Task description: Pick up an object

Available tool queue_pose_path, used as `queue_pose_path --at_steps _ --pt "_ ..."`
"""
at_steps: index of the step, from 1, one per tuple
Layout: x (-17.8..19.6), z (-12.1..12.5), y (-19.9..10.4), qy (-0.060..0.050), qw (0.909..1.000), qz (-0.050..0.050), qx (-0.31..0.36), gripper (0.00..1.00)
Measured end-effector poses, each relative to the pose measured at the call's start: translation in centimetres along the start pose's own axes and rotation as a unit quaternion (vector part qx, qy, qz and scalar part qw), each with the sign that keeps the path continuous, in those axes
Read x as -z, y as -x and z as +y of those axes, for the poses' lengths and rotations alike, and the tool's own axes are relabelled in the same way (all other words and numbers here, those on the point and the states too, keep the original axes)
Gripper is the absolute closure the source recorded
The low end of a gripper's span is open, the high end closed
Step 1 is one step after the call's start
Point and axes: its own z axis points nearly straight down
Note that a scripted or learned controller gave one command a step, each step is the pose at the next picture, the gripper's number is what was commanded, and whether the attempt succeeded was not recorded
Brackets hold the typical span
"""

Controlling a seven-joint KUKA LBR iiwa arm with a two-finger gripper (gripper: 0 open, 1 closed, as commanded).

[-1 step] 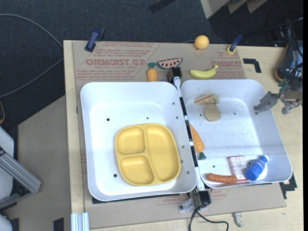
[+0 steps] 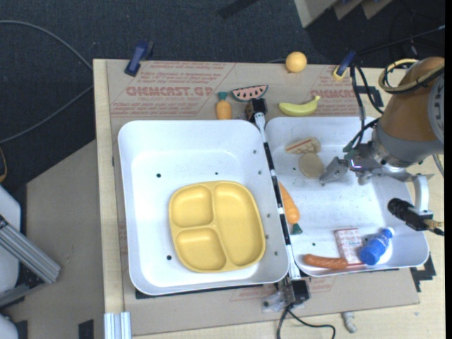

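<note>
My gripper hangs over the upper middle of the right bin, open, with nothing between its fingers. Just left of it lie a round tan biscuit and a brown sandwich piece. An orange carrot rests against the bin's left wall. Along the front edge sit a red sausage, a pink packet and a blue bottle.
The left bin holds a yellow divided plate. Behind the bins on the board lie a banana, an orange ball, a watermelon slice and a small orange toy. The arm's grey and orange body overhangs the right bin's far right.
</note>
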Motion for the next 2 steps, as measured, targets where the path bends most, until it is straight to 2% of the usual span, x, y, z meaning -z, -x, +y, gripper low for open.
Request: queue_pose_path --at_steps 1,2 --pt "-3.1 6.3 -5.6 0.003 1.0 0.0 0.0 0.0" --pt "-3.4 9.5 -4.4 0.003 1.0 -0.002 0.0 0.0"
